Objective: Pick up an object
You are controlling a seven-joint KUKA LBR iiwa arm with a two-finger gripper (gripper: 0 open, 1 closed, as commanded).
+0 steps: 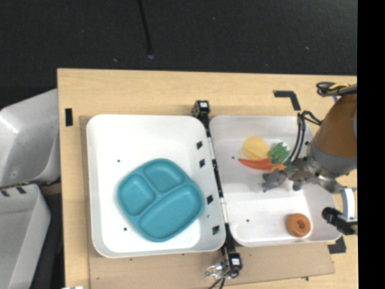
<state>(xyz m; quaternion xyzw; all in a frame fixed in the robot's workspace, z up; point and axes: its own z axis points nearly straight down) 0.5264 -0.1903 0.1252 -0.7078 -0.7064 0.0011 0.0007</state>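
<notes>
Right bin: small toy foods, all look light, stiff plastic or foam, judged by their look alone.

Count, right bin: one yellow piece, one red pepper, one green piece, one doughnut. Something small and orange near the gripper's tips, too blurred to name. Left bin: one blue tray, three compartments, nothing in them.

Gripper low in the right bin, just beside the pepper's right end and under the green piece. Its fingers read as dark prongs; whether spread or closed, cannot tell, and no object is seen between them.

Handling, as judgement:
- Pepper: long, thin, likely smooth and slippery; take across the narrow middle
- Yellow piece: rounded, may roll out of a pinch; grip across its widest part
- Green piece: lumpy, edges should give purchase
- Doughnut: lies flat, well apart from the cluster near the front wall; pinch across the ring, easiest clean target

The first three touch or overlap, so a grab there may shove neighbours
</notes>
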